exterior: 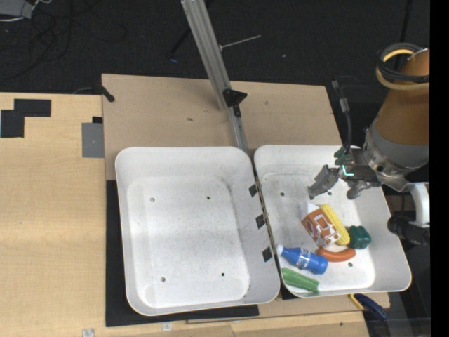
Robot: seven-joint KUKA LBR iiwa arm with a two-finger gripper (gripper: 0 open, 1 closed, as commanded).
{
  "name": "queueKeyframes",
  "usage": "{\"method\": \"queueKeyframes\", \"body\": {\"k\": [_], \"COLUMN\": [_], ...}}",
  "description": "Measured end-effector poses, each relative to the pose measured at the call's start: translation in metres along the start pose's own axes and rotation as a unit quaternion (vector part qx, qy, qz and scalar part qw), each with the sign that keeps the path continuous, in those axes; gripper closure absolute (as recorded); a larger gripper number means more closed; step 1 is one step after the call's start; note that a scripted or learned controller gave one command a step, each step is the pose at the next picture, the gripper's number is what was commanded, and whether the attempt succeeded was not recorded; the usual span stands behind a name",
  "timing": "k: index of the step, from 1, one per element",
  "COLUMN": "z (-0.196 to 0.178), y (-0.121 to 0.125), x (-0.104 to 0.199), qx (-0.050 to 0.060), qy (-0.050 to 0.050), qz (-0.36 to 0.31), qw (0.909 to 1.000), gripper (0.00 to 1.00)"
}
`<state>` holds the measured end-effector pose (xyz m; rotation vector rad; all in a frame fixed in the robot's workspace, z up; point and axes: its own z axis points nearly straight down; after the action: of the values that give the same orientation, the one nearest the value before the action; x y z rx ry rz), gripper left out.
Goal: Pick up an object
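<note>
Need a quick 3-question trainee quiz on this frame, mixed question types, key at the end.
1. True or false: the objects lie in the right bin.
2. Which object lies nearest the divider between the bins? A) dark green piece B) blue bottle C) yellow piece
3. Fill in: the gripper hovers over the ____ bin, above the pile.

Key:
1. True. The pile, including the orange piece and green piece, sits in its near half.
2. B
3. right
</note>
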<state>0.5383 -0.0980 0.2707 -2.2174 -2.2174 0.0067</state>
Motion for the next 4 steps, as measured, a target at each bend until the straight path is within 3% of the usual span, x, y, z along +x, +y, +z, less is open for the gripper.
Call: {"method": "queueKeyframes", "body": {"k": [1,2,4], "z": [-0.002,0.052,0.144], "y": [0.000,-0.007,0.006], "x": [-0.001,0.007,0.001], "qx": [-0.002,0.001,-0.003], "qy": [0.000,0.000,-0.001], "qz": [0.002,0.001,0.001], "qw": [1.0000,1.0000,1.0000], "gripper": [0.00,0.00,0.00]}}
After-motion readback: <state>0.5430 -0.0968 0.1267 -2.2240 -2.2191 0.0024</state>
